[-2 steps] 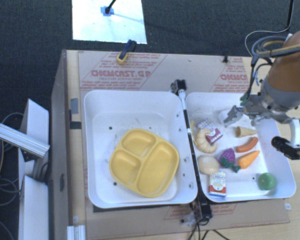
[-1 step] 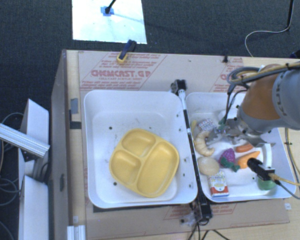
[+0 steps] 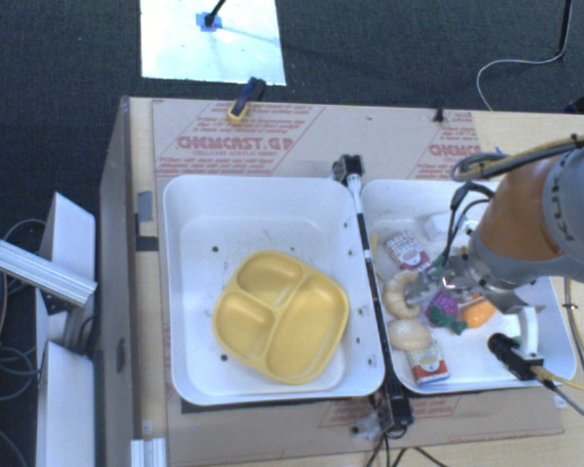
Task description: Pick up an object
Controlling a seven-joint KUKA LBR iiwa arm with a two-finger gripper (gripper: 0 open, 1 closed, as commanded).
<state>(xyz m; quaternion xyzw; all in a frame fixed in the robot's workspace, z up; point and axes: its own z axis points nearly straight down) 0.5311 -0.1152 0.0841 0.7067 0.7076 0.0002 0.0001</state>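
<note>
Nearest the camera, the arm (image 3: 540, 227) is seen over the right bin (image 3: 565, 353). 2 bins are noted; the left bin (image 3: 200, 232) holds a yellow 3-compartment plate (image 3: 280, 314). The gripper (image 3: 446, 282) sits low among clutter: carton (image 3: 406, 251), pale ring (image 3: 401, 295), purple grapes (image 3: 443, 307), orange piece (image 3: 478, 311). Gripper state cannot be told. Grapes lie just beside it.

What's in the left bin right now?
Just a yellow divided plate lying flat in the left bin. Whatever is under the plate is covered.
</note>
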